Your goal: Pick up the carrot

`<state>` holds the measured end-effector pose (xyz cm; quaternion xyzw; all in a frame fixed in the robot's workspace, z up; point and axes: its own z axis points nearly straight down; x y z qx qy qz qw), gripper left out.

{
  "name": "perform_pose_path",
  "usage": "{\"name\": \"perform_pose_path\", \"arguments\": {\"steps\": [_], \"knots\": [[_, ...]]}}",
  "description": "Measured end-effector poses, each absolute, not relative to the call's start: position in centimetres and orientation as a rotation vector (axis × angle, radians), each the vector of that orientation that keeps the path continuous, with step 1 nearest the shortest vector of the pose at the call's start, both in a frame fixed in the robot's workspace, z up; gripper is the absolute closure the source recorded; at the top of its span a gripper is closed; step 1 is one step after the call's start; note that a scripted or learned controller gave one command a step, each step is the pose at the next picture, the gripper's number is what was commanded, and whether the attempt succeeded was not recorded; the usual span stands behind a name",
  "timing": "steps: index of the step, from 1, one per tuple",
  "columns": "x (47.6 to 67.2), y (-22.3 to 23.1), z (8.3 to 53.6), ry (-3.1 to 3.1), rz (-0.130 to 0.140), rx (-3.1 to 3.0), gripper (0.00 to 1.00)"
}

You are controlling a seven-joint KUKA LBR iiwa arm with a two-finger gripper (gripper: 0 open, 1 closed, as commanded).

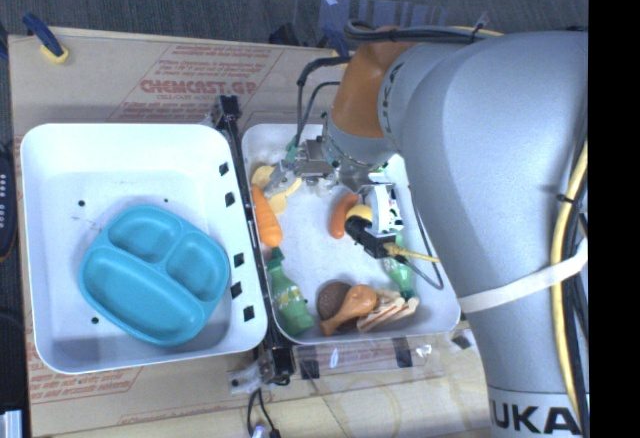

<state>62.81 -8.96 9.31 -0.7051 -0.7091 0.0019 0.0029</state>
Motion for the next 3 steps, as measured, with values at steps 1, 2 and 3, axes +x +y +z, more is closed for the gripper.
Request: {"name": "perform_pose_path", "arguments": {"steps": [1, 2, 3], "knots": [[62.8, -8.8, 10.3, -2.233, 0.013, -2.193, 1.00], [64.3, -0.2, 19.4, -2.002, 0.004, -2.417, 1.00], [60.4, 6.5, 25.3, -2.094, 0.002, -2.338, 1.00]]}}
